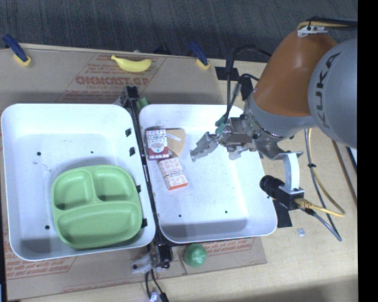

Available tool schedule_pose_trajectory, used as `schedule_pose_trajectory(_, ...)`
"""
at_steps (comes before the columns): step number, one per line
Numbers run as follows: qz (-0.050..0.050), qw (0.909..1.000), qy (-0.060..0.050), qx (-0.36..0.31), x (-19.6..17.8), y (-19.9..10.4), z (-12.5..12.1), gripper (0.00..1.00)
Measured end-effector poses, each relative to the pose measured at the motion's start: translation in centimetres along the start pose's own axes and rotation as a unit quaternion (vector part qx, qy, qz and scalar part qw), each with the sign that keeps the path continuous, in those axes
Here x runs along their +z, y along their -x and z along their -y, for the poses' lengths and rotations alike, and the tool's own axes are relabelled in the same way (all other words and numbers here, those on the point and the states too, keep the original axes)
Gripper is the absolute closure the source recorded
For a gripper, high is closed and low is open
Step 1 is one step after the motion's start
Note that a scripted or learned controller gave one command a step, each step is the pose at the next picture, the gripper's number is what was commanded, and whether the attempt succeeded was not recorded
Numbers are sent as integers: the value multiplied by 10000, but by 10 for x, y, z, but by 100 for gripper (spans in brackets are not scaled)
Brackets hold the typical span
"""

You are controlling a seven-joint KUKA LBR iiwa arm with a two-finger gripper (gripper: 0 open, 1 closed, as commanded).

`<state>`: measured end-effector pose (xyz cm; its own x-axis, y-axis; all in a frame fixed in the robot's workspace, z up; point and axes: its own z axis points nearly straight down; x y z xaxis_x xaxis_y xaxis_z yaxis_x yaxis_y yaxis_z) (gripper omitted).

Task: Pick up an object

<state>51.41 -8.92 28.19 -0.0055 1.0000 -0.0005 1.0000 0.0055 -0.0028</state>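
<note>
Grey arm [339, 87] lettered KUKA, broad orange band [289, 74] — black and yellow cables [327, 200] trailing beside it.

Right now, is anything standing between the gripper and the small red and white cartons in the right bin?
Nothing visible does. The gripper hangs over bare white floor of the right bin, and the two red and white cartons lie to its left, unobstructed.

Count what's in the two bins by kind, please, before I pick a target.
Green divided tray, left bin: 1
Red-and-white packets, right bin: 2
Tan piece, right bin: 1
Total: 4
</note>
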Motion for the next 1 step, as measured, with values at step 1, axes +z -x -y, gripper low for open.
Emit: schedule_pose_trajectory(1,0,10000,0,0,0,0,0,0)
